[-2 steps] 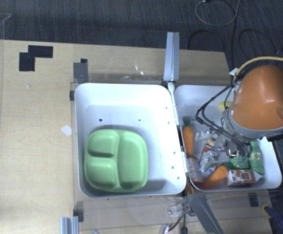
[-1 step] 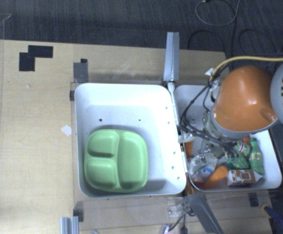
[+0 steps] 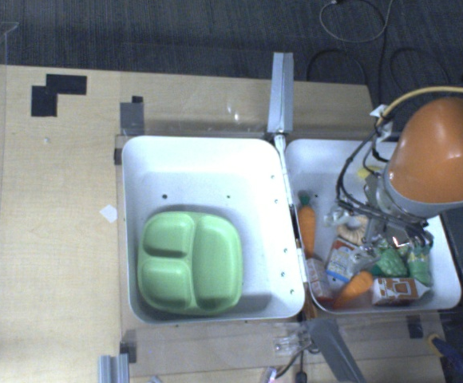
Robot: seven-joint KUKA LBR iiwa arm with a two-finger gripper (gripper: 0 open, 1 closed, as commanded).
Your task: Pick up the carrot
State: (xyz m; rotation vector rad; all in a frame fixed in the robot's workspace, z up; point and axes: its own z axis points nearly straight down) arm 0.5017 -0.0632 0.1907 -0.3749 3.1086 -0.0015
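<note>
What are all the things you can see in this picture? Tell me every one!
White bins: two, white, side by side on the wooden bench.
Plate: one, green, three sections, in the left bin.
Carrot: one, orange, upright along the right bin's left wall.
Second orange piece: one, orange, near the right bin's front edge, maybe another carrot.
Carton: one, brown and white, front of the right bin.
Green packet: one, green, behind the carton.
Cables: several, dark, on the floor behind the bench.
Robot arm: one, grey with orange band, over the right bin.
Gripper: one, among the clutter.
</note>
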